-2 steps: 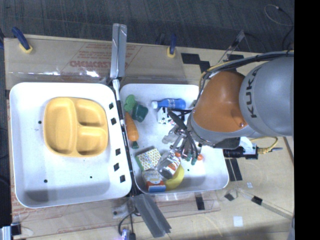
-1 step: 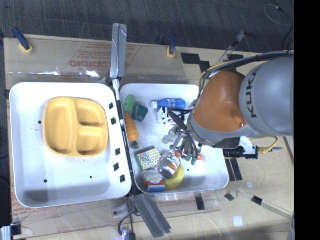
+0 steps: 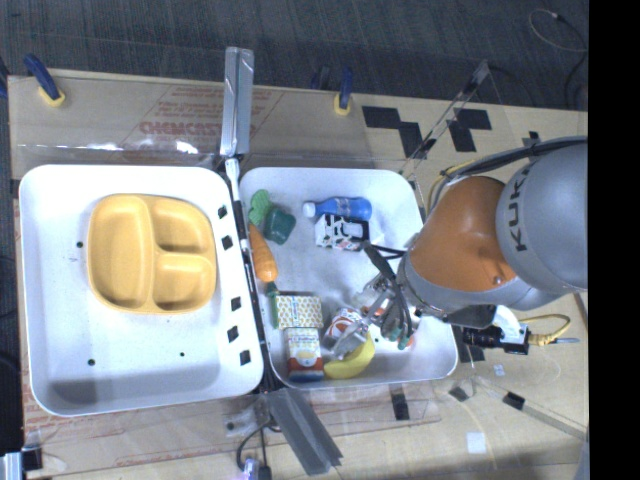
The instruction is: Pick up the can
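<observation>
A small can [image 3: 303, 351] with a yellow and red label lies near the front wall of the right bin [image 3: 420, 208], just below a patterned box [image 3: 298, 312]. My gripper [image 3: 358, 326] is low in the same bin, to the right of the can, over a red and white object [image 3: 345, 324] and just above a banana [image 3: 351, 364]. The grey and orange arm [image 3: 470, 248] covers the bin's right front corner. A short gap separates the gripper from the can.
The right bin also holds a green cup [image 3: 270, 218], a blue bottle [image 3: 340, 209], a black and white carton [image 3: 340, 232] and a carrot [image 3: 262, 256]. A yellow divided plate [image 3: 150, 250] lies in the left bin [image 3: 60, 368].
</observation>
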Available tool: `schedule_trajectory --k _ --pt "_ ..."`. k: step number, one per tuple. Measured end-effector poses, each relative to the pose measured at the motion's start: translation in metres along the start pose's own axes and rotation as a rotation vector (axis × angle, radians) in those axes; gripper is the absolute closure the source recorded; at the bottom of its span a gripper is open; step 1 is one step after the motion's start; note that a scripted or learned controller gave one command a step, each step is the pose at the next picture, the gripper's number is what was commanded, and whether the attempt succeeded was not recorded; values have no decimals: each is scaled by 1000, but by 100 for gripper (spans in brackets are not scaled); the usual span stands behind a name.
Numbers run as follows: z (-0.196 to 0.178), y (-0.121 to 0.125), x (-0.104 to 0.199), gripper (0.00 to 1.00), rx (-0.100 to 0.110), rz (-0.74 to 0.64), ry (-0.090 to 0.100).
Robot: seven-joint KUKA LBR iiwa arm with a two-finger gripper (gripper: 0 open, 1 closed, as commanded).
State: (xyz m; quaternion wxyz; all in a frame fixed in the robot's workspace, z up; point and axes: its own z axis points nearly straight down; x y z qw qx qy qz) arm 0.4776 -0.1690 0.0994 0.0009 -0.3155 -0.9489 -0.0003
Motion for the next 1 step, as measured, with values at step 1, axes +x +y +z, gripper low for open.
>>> schedule_trajectory --k 1 --pt "7 63 -13 0 -1 -58 -2"
